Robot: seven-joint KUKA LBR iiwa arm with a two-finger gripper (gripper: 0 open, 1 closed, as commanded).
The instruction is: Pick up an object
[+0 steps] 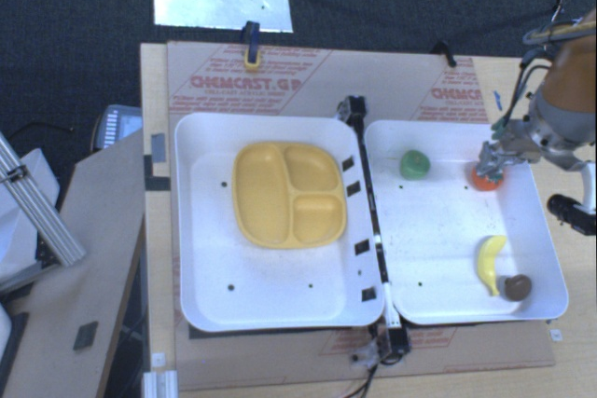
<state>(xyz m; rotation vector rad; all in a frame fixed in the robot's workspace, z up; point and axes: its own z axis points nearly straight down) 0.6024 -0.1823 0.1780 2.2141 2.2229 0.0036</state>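
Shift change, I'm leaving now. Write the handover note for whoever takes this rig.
Gripper: low in the right bin, directly over the orange-red object at the far right side; whether it has a grip cannot be judged.
Right bin also holds a green ball near the far side, and a banana with a brown object touching its near end.
Left bin: yellow divided plate.
Done: the gripper is at the object, no lift to be seen.
Left: confirm a grasp, then raise the object.

Yellow tray (287,196), green ball (415,165), yellow banana (490,262)
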